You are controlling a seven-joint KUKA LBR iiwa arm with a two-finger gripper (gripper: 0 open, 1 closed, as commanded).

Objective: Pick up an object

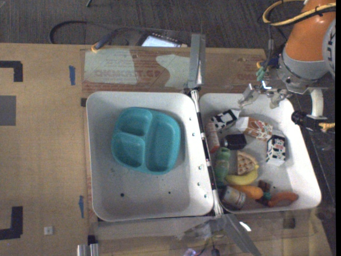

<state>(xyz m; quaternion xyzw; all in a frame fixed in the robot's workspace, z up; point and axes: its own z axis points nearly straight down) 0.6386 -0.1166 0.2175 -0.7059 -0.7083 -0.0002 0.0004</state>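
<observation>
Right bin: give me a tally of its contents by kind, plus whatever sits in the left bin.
Black-and-white cow-print cartons: 2
Pizza slices: 2
Banana: 1
Carrot: 1
Green bottle: 1
Tin can: 1
Black block: 1
Reddish sausage-like piece: 1
Reddish tube by the divider: 1
Teal divided plate, left bin: 1
Total: 12

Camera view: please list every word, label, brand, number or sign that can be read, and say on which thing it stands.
None can be read with certainty.
Cardboard sheet behind the bins: large faded lettering, too blurred to read.
Small can in the right bin: label too small to read.
Black-and-white cartons: cow-like patches, no legible text.
</observation>
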